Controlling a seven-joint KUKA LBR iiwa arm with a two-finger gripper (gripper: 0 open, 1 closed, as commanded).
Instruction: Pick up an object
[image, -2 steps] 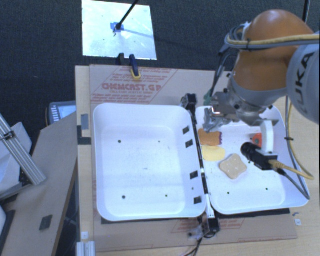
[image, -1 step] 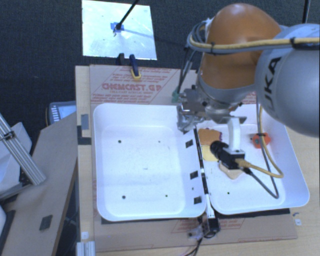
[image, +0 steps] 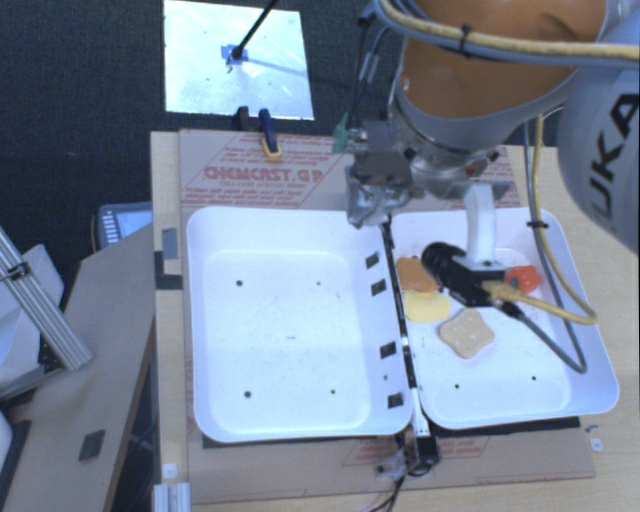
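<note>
Gripper (image: 368, 212) hangs over the right bin's (image: 525, 388) far left corner, its grip impossible to tell; a toast-shaped piece (image: 467, 334) lies inside.

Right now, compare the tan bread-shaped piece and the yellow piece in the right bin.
The tan piece is pale brown with a bread-slice outline; the yellow piece is bright yellow and rounded. The tan piece lies nearer the bin's front edge; the yellow piece lies nearer the divide. Both lie flat in the right bin.
</note>
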